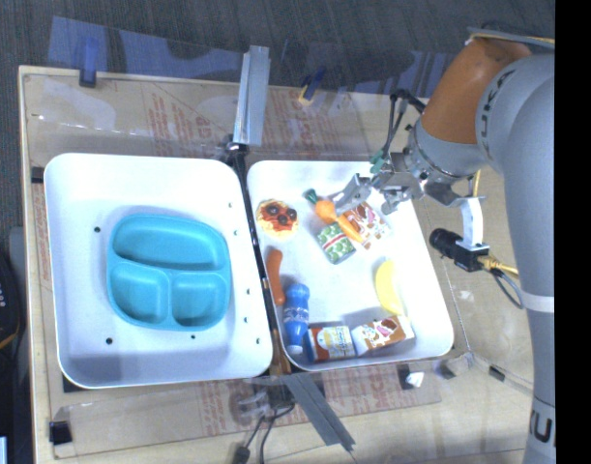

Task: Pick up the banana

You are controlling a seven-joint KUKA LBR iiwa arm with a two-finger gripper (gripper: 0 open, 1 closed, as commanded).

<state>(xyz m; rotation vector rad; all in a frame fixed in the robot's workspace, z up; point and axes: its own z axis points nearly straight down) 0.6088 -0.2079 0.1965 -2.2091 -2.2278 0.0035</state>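
A wooden desk (131, 114) covered with clear sheeting is carrying two shallow white bins side by side, with dark carpet lying beyond its far edge.

Nearest the camera, along the front wall of the right bin (426, 288), two small cartons (361, 336) are lying end to end, and a blue bottle (295, 319) is lying just to their left. A thin reddish stick (274, 274) is resting beside the bottle, close to the wall shared by the bins. The banana (389, 287) is lying free on the floor of the right bin, toward its right wall, just behind the cartons and well apart from the tool.

In the left bin (73, 259), a blue sectioned tray (169, 271) is sitting near the middle.

Farther back in the right bin, a green-labelled packet (336, 244) and a red-and-white packet (369, 222) are lying beside an orange carrot-shaped item (324, 207), with a round orange-and-dark toy (277, 217) sitting to their left.

Farthest, the tool (361, 193) is hanging over this rear cluster, by the carrot-shaped item and the packets; whether its fingers are parted or closed cannot be told. The grey arm (513, 133) with its orange band is entering from the right.
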